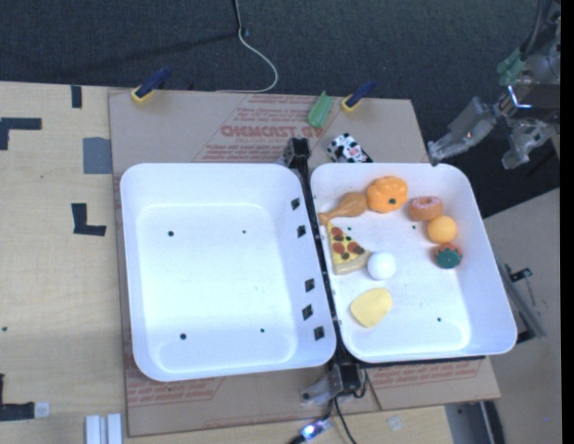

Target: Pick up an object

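Right bin (472,336): toy foods, perhaps a pumpkin (387,193).

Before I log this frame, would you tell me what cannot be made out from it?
- End effector, camera view: blurred and cut by the right edge, so its finger state is unreadable.
- Black-and-white toy, camera view: behind the right bin's rim, too small to identify.
- Red-and-green item, camera view: too small to name.
- Drumstick-like piece, camera view: partly overlapped by the orange pumpkin.

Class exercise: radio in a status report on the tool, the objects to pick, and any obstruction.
Tool high off the right bin's far corner, holding nothing. Toy foods lie untouched in that bin: pumpkin, pizza slice, white ball. Nothing blocking.
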`<state>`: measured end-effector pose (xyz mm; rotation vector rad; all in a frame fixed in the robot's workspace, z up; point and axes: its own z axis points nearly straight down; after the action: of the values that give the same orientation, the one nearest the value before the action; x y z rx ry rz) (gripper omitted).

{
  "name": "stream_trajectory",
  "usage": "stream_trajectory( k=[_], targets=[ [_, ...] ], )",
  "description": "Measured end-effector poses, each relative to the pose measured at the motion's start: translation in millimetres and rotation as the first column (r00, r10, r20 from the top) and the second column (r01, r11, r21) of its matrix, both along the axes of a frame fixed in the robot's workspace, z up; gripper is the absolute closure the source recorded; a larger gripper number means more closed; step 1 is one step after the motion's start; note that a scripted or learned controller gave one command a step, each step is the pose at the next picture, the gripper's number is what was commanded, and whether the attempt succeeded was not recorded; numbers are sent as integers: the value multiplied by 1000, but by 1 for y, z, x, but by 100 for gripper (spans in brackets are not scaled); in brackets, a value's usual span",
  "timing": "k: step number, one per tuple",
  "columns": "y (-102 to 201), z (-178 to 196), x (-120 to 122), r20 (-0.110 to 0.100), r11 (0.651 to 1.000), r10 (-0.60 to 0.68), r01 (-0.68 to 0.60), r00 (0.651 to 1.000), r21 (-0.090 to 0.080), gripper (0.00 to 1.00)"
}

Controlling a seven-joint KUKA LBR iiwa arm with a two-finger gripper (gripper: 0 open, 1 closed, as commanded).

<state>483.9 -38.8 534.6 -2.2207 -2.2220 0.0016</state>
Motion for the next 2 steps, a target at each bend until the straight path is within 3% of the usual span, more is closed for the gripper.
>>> stream_trajectory(
  k=[2],
  targets=[
    [9,0,0,0,1000,1,-1,1000,1,0]
  ],
)
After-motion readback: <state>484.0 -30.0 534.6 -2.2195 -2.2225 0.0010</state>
